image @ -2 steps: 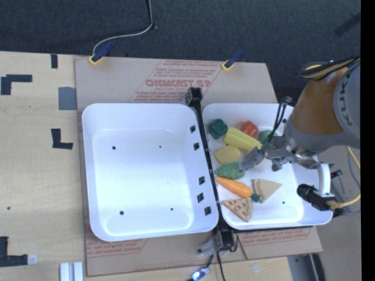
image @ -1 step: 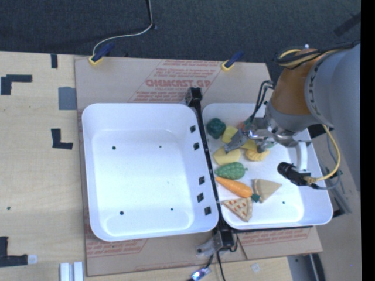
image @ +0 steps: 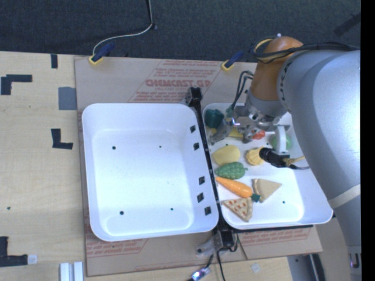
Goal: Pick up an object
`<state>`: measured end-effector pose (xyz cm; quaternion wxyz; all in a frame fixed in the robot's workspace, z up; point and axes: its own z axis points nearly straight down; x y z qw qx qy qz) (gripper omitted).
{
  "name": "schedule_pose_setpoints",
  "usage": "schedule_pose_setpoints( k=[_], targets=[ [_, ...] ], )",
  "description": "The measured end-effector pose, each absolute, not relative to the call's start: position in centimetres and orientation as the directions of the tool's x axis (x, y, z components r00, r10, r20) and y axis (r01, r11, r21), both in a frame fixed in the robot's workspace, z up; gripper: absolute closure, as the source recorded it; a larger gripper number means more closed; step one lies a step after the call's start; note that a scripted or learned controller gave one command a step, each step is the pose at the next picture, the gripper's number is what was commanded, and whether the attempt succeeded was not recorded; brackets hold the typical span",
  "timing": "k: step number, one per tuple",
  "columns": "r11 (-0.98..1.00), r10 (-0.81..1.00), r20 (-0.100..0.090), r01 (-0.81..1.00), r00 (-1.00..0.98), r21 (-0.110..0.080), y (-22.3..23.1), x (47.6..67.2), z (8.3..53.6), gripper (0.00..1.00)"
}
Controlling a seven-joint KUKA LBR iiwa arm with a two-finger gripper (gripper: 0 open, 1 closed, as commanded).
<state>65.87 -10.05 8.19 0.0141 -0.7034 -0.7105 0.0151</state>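
My gripper [image: 239,129] hangs low over the far end of the right bin [image: 293,215], among the toys there. A dark teal toy [image: 214,117] lies just to its left, and a small red piece [image: 258,135] just to its right. In front of it lie a pale yellow lemon-like toy [image: 227,154], a small yellow bumpy toy [image: 254,156] and a green bumpy toy [image: 230,170]. Nearer the front are an orange carrot [image: 234,187], a tan wedge [image: 266,187] and a pizza slice [image: 239,208]. Nothing shows between the gripper and any toy.
The left bin [image: 140,168] sits beside the right one, divided from it by a black-clipped rim [image: 202,163]. A green and white item [image: 282,139] lies by the right bin's far right wall. The bulky grey arm [image: 328,116] overhangs that bin's right side.
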Motion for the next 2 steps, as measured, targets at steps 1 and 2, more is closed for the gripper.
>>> schedule_pose_setpoints(
  k=[1, 2],
  targets=[
    [0.005, 1.0, 0.001, 0.999, -0.005, -0.039, -10.0, 65.6, 9.0, 1.0],
    [0.002, 1.0, 0.008, 0.999, -0.002, -0.034, -11.3, 66.2, 10.6, 1.0]
  ],
)
